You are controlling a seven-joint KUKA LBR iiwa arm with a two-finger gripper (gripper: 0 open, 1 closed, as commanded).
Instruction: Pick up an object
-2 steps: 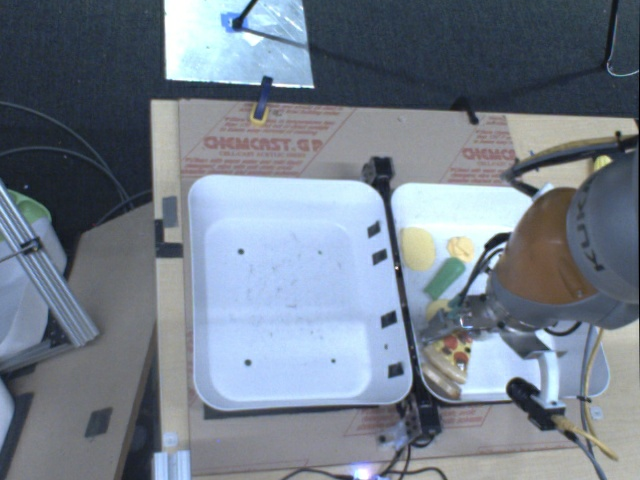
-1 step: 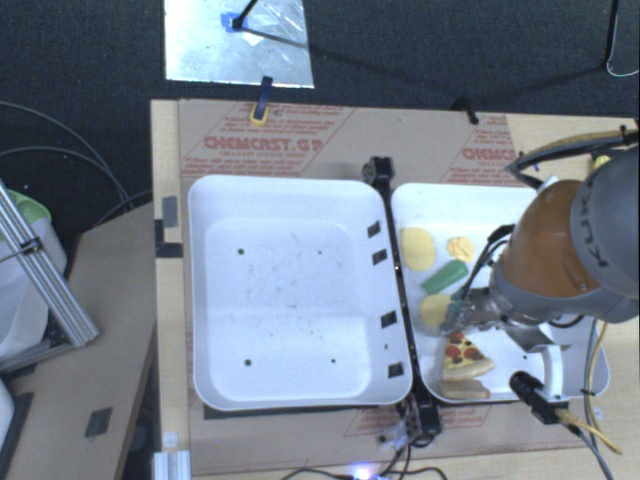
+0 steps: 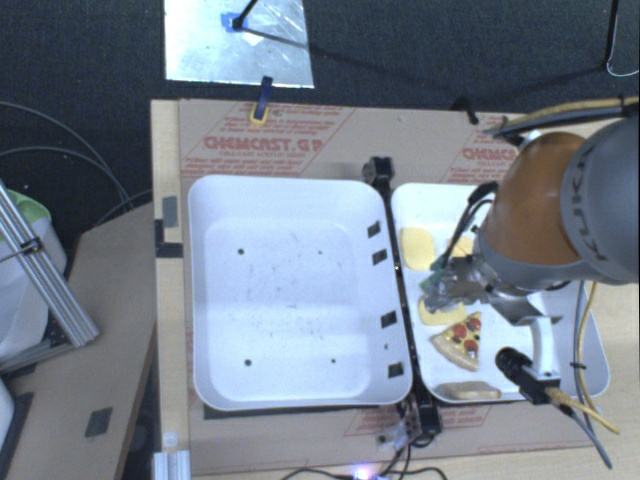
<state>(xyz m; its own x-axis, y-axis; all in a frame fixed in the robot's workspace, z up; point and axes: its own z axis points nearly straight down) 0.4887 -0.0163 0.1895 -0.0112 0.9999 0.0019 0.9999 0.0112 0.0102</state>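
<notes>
A: Entry one, surroundings?

B: Left bin (image 3: 290, 298): white, shallow, faint dark specks on its floor. Right bin (image 3: 432, 200): same kind, side by side with the left one. Black clips (image 3: 380, 258) run down the seam between them. Both bins sit on a cardboard sheet (image 3: 330, 133) with red print. Beyond it lies a silver foil sheet (image 3: 238, 28).

A: Obstructions?

B: Arm (image 3: 545, 208): grey with an orange band, reaching in from the right and covering the upper right part of the right bin.

A: Pickable stock?

B: All of it is in the right bin.
- Yellow block (image 3: 420, 246): near the seam, flat.
- Pale yellow piece (image 3: 437, 316): below the yellow block, upper edge hidden by the gripper.
- Pizza slice (image 3: 460, 340): tan crust, red and dark toppings, just beside the pale yellow piece.
- Tan oblong piece (image 3: 470, 392): against the near wall.

A: Gripper?

B: Gripper (image 3: 440, 290): low between the two yellow items, overlapping the pale yellow piece. I cannot tell whether it is open or closed, or whether it has hold of anything.
</notes>
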